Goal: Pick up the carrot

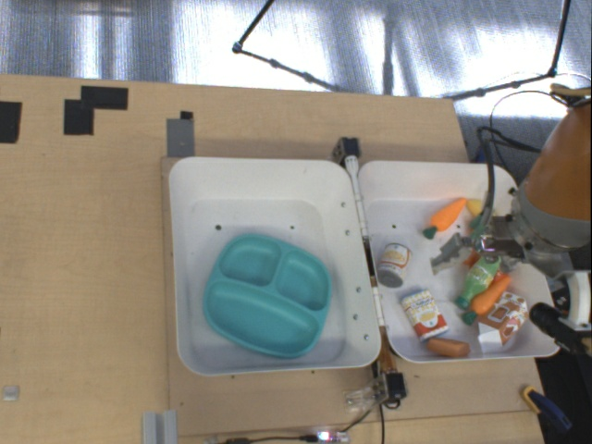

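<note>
Where the right bin rises toward its far wall, finds the carrot: orange, lying tilted on the white floor, green end pointing down toward the bin's middle, other end just beside a small yellow piece. Free on all its other sides.

Just nearer than the carrot, meets the claw, grey, low over the bin floor, close to the carrot's green end but not around it. Cannot tell whether spread or pressed together.

Beside the claw, toward the arm, shows a green bottle touching a second orange, carrot-like piece, and next to those a brown-and-white carton. Further left in the same bin, shows a small can, a red-and-white carton and a sausage by the near wall.

Up and to the right, follows the arm, orange-banded above grey, reaching in over the bin's right rim.

Across the divider, takes in the left bin with a teal divided plate lying flat in it. Under both bins, a tan bench.
</note>
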